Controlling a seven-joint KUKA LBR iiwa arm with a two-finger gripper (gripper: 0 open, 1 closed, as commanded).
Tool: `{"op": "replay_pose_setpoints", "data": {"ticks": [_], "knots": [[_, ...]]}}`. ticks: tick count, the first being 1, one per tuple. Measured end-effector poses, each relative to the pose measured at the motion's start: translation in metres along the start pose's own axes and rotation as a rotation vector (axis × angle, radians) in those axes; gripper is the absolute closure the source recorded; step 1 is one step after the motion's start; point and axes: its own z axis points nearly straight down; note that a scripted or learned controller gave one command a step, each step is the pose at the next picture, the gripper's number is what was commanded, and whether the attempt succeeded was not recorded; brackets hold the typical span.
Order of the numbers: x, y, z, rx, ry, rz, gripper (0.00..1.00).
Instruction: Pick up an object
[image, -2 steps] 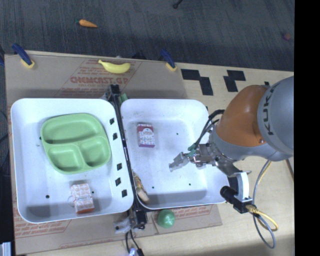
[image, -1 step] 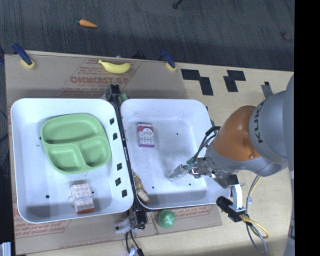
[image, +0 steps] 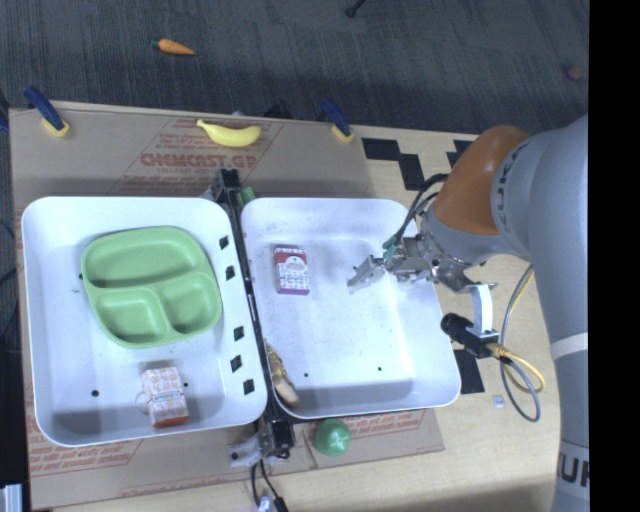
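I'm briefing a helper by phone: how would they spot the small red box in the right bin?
Find the right bin, the one the gripper reaches into. The red box lies flat in its upper left part, near the divider. The other small box sits in the left bin, below the green tray.

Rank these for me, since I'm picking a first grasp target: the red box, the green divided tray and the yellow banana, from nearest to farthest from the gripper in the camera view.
1. The red box, in the right bin, just left of the gripper.
2. The green divided tray, in the left bin.
3. The yellow banana, outside the bins on the cardboard at the bench's far edge; nearly as close as the tray's right rim, so this order is tentative.
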Motion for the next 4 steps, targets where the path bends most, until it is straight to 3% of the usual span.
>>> {"op": "replay_pose_setpoints", "data": {"ticks": [1, 2, 3, 4], "knots": [[0.000, -0.061, 0.029, 0.005, 0.001, -0.001, 0.00], [0.044, -0.014, 0.039, 0.003, 0.000, -0.004, 0.00], [0.076, 0.063, -0.015, -0.001, 0.001, -0.001, 0.00], [0.119, 0.055, -0.127, -0.003, 0.000, -0.002, 0.00]]}}
